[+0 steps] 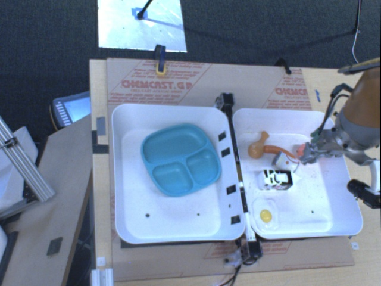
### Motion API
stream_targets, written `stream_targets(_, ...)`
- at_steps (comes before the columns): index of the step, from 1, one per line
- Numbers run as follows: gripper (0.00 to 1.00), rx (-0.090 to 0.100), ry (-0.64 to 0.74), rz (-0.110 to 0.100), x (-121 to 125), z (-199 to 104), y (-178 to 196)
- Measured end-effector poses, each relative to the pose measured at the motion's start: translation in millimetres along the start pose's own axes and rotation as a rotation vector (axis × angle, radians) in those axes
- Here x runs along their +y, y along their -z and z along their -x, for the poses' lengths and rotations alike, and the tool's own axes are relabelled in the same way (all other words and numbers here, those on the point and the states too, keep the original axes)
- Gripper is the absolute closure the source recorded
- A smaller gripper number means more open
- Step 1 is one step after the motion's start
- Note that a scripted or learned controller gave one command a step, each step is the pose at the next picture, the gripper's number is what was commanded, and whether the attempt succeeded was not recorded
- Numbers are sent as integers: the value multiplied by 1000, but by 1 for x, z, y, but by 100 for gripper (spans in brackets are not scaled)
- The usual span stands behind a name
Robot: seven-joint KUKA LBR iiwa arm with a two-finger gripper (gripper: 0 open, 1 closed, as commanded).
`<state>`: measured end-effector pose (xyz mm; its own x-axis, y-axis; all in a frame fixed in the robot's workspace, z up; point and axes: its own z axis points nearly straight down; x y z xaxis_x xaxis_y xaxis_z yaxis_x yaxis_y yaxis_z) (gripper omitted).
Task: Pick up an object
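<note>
Bins number two, shallow and white, set side by side on the surface, which is covered with printed brown cardboard. The left bin holds one thing: a light-blue divided plate with three compartments, lying flat near the bin's middle. The right bin holds four things. One orange toy drumstick lies near the bin's upper left; one orange-handled tool with a grey head lies just beside it, its handle running toward the arm. One small black-and-white box sits just below that tool, near the bin's centre. One toy fried egg, white with a yellow yolk, lies near the bin's lower left corner, apart from the box. The single hand reaches in from the right and sits low over the right bin, at the right end of the orange handle; whether it is open or closed, or grips the handle, I cannot tell.
</note>
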<state>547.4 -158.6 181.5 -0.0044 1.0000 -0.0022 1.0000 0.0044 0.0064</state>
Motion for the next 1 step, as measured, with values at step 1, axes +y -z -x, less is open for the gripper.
stream_targets(1, 100, 0, 0, 2, -4, 3, 62)
